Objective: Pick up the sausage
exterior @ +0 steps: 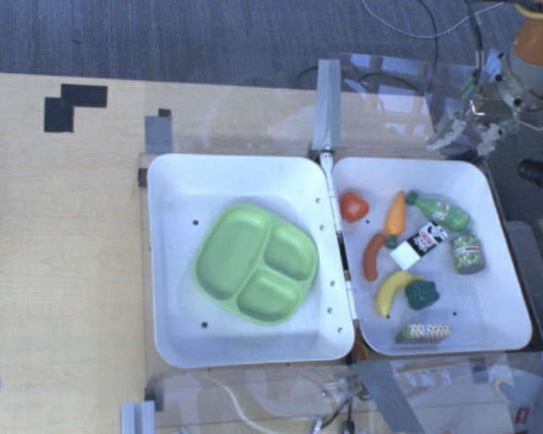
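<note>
At the near edge of the right bin (502,242) lay a speckled corn cob (423,334), its length running from 9 to 3 o'clock. Just beyond it sat a yellow banana (391,291) and, touching its far tip at about 3 o'clock, a dark green broccoli piece (422,294).

The sausage (373,255) lay in the left part of this bin, close to the wall that divides it from the left bin (176,242). It was a reddish-brown piece with its long axis running nearly from 6 to 12 o'clock, the far end leaning slightly toward 1 o'clock. Its near end lay just beyond the banana. At 3 o'clock, just beside it, sat a small white milk carton (416,246) with black marks. A red tomato (353,206) sat at 11 o'clock from its far end, and an orange carrot (395,212) stood at 1 o'clock, nearly in line with it. Further right lay a green can (468,253) and a green bottle (441,212).

In the left bin a green divided plate (256,262) sat on the floor of the bin.

Beyond the right bin's far rim, at about 1 o'clock from the sausage and well apart from it, the gripper (462,132) hung over the bench (63,269), its fingers spread apart and bare.
</note>
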You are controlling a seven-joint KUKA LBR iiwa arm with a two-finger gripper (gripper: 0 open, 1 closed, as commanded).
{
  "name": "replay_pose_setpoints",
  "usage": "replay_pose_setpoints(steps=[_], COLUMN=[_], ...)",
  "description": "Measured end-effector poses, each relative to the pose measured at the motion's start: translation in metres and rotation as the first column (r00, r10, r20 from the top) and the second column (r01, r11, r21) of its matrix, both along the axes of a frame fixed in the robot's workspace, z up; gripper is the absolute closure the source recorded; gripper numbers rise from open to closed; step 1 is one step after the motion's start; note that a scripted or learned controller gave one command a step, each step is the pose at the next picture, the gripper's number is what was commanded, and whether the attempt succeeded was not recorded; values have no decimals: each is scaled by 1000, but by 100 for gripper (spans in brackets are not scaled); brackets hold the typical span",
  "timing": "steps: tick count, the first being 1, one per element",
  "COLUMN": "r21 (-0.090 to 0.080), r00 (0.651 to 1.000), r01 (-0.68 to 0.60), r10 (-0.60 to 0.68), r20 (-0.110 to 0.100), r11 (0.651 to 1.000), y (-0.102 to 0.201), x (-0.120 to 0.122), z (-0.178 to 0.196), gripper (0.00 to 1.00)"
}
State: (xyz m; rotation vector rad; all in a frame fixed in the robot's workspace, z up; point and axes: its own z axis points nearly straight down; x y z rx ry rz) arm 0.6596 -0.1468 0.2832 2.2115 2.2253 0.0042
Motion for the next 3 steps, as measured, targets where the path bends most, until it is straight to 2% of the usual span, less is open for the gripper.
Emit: replay_pose_setpoints(steps=[1,2,3], r21=[1,4,3], r00=[994,957,961], r01=[107,287,272], r10=[-107,-287,-272], r20=[-3,35,55], r11=[994,958,962], y=[43,53,52], x=[-54,-93,-98], z=[-118,-168,-174], gripper=[0,0,0])
